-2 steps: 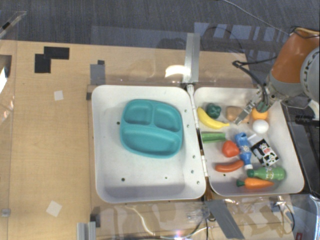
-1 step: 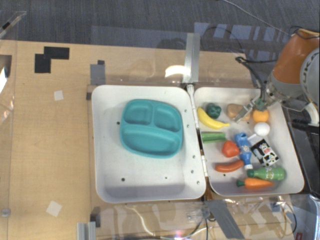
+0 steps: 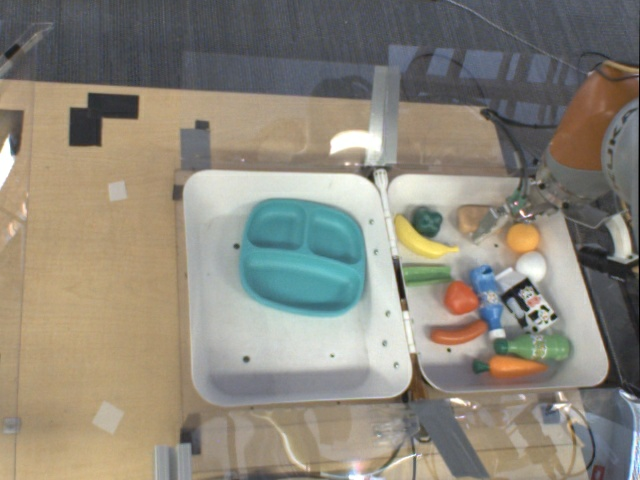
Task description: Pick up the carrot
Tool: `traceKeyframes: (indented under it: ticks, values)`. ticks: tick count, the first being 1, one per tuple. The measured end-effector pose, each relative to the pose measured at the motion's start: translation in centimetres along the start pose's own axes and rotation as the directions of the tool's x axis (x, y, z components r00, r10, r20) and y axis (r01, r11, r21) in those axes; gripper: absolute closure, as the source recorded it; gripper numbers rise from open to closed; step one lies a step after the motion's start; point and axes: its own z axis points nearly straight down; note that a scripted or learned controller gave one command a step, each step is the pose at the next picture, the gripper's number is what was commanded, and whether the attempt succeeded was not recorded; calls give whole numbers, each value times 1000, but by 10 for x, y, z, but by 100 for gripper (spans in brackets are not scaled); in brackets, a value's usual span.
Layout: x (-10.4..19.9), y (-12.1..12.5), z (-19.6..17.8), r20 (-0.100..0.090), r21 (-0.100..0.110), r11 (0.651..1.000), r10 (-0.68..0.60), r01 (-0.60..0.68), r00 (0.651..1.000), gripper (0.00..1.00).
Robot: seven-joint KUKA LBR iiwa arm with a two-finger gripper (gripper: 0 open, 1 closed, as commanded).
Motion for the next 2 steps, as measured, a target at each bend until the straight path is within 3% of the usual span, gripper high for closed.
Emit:
traceKeyframes:
  ticks: [1,2]
  values:
    - [5,-14,-1,4,-9,991,132,-132,991,0]
    - [17,-45,-2,7,-10,1000,-6,6,1000,0]
